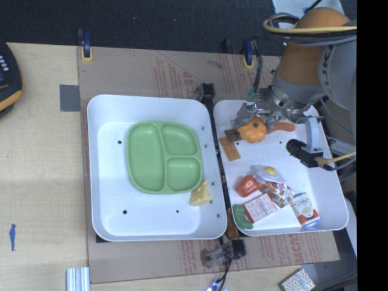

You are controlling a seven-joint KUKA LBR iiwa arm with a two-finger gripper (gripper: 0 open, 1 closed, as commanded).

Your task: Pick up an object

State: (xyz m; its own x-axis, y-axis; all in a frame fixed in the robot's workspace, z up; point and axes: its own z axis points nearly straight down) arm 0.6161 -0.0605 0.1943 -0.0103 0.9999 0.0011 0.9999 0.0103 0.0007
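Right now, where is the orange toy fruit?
In the camera view, the orange toy fruit lies at the back of the right bin, directly under the gripper, with a brown block just to its left.

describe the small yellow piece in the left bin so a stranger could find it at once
Start at the left bin, which holds a green divided plate. At the plate's lower right corner lies the yellow piece, pale, small and wedge-like, unlike the big green plate.

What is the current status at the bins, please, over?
Gripper low at right bin's far end, over the orange toy; grasp not confirmed. Wooden block beside it, packets clustered nearer. Green plate in left bin.
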